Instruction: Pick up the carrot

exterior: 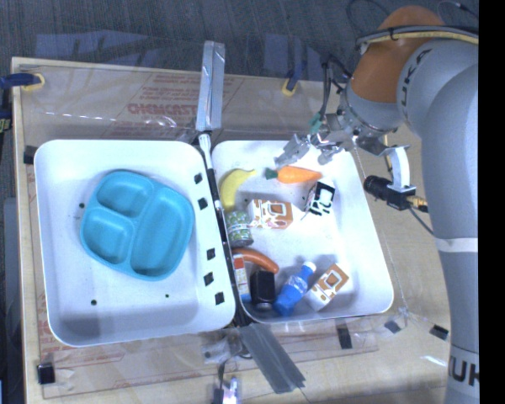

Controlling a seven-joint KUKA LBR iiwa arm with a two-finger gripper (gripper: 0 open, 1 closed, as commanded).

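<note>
Carrot is in the right bin, up near the far wall, lying roughly sideways with its green end toward the banana. My tool hovers just above it, fingers spread, nothing in them. Probably light, stiff, slick plastic; I'd pinch mid-body across the width.

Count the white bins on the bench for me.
2. One shallow white plastic bin sits on the left, holding a blue divided tray. The second white bin sits on the right, holding the orange carrot and other items.
</note>
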